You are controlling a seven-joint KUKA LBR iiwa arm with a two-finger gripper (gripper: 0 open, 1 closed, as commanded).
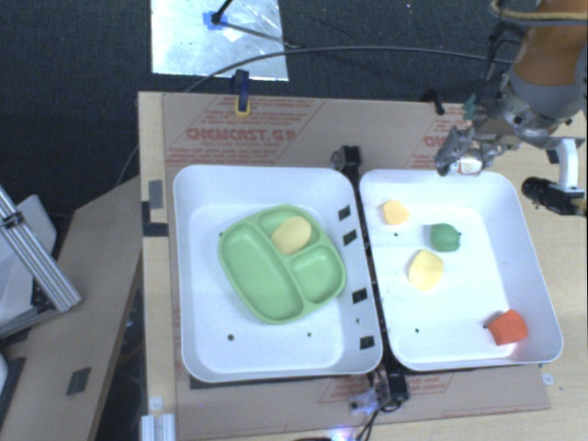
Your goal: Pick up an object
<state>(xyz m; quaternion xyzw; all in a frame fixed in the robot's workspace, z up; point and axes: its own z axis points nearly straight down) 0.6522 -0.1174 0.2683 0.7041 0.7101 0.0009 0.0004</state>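
**A:** ok what's in the left bin (197,274) right now?

**B:** green divided plate (276,278) sitting roughly in the middle, tilted a bit. There's a yellowish lump (292,234) in its upper small compartment, the other sections look bare.

**A:** and the right bin (528,246)?

**B:** four loose bits. Small yellow-orange piece (394,212) near the top left, a green round thing (445,237) just to the right of it, a pale yellow piece (425,269) below those two, and an orange block (507,327) off by itself in the bottom right corner.

**A:** where's the arm?

**B:** coming in from the right, gripper (464,161) hanging over the top rim of the right bin, well apart from all four pieces. Nothing between the fingers that I can see; honestly can't tell if they're spread or closed from here.
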